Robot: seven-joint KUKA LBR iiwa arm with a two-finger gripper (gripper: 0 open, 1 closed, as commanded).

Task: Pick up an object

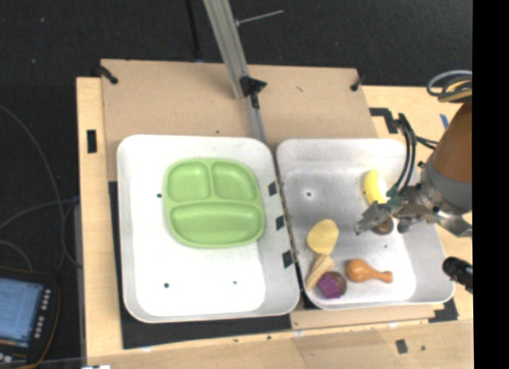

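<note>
Right now I see the gripper [380,221] low in the right bin [334,157], near that bin's right side. Something small, round and brownish [384,227] sits right at its tip, but I can't tell whether it's between the jaws or merely under them, and I can't tell how far the jaws stand open. A yellow banana-like piece [372,185] lies just above the gripper, close to it. A pale yellow potato-like lump [322,236] sits left of it, with a tan wedge [318,268] and a purple ball [332,284] below, and an orange gourd-shaped piece [366,271] to their right. Left bin [143,280] holds a green divided plate [215,203].
</note>
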